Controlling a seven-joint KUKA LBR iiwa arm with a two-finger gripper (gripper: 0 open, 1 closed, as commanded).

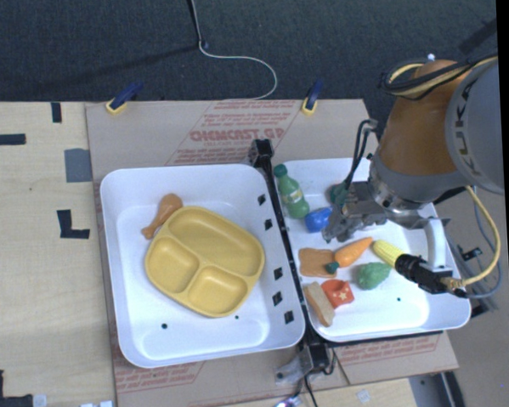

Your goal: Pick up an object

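Observation:
My gripper [342,226] hangs low over the right bin [414,318], just above and left of an orange carrot [353,252] and right of a blue piece [317,220]. Close by lie a green bottle [290,193], an orange-brown slab [317,261], a yellow corn cob [385,251], a green lump [371,275], a red box [338,293] and a tan wedge [318,305]. Another green piece [336,192] peeks out behind the wrist. The gripper's body hides the gap between its tips.
The left bin [129,247] holds a yellow divided plate [205,260] with a tan drumstick [161,215] at its upper left edge. A black divider [278,240] runs between the two bins. The arm's bulk covers the right bin's far right corner.

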